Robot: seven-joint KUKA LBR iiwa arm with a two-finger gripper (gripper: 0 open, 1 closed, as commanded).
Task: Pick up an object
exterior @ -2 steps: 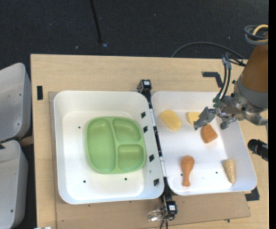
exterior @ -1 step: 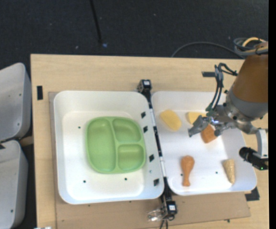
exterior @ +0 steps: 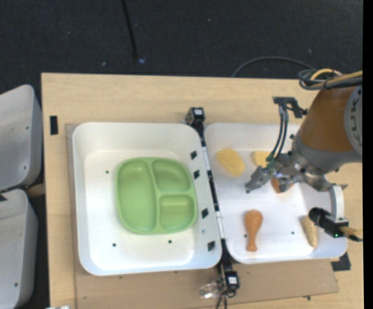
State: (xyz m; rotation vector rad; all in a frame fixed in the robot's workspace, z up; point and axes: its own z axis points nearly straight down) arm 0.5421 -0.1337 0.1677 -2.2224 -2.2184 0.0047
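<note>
Grey arm [exterior: 325,153] with orange band [exterior: 331,118], black cables [exterior: 280,134].

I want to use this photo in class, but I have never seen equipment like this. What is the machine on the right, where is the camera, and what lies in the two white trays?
The camera is fixed above a wooden bench, looking down at a slant. The grey and orange machine is a robot arm reaching in from the right. Its gripper, a two-finger hand, sits low over the right bin. That bin contains toy food: a yellow potato-like piece, a chicken drumstick, a smaller yellow piece and a pale piece near the bin's right edge. The left bin holds a green divided plate. I cannot tell whether the gripper holds anything.
</note>
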